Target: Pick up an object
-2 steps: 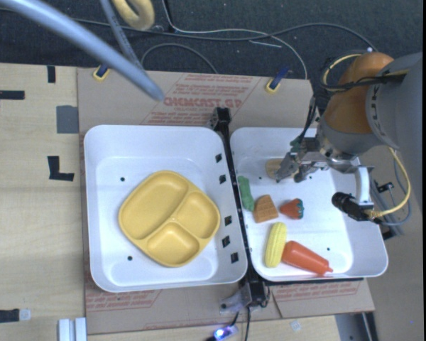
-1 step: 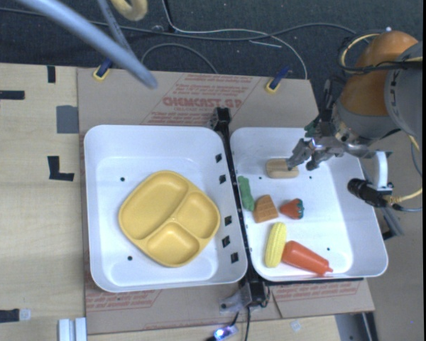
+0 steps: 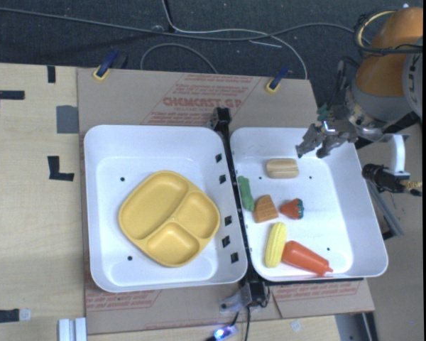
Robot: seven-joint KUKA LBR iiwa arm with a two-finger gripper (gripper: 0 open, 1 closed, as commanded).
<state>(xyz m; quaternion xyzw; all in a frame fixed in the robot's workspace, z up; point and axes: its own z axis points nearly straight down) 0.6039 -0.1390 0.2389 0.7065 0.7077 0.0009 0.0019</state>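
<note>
Right at the front edge of the counter (image 3: 28,190) sit two white bins side by side. Going L to R: the left bin (image 3: 103,148) has a yellow plate (image 3: 169,217) w/ three parts, lying flat in the middle. Next is the right bin (image 3: 355,212), full of toy food. A green veg (image 3: 246,193) lies by its left wall, and an orange wedge (image 3: 265,209) sits just beside it. A yellow corn (image 3: 275,244) lies below the wedge, touching an orange carrot (image 3: 307,258) near the front wall. A little red strawberry (image 3: 292,208) is just right of the wedge. A tan bread roll (image 3: 282,168) lies near the back, apart from the rest. The hand (image 3: 318,145) hangs over the bin's back right part, just up and right of the roll, w/ nothing seen in it; can't tell if its fingers are apart or together. The grey arm (image 3: 383,91) comes in from the right.
</note>
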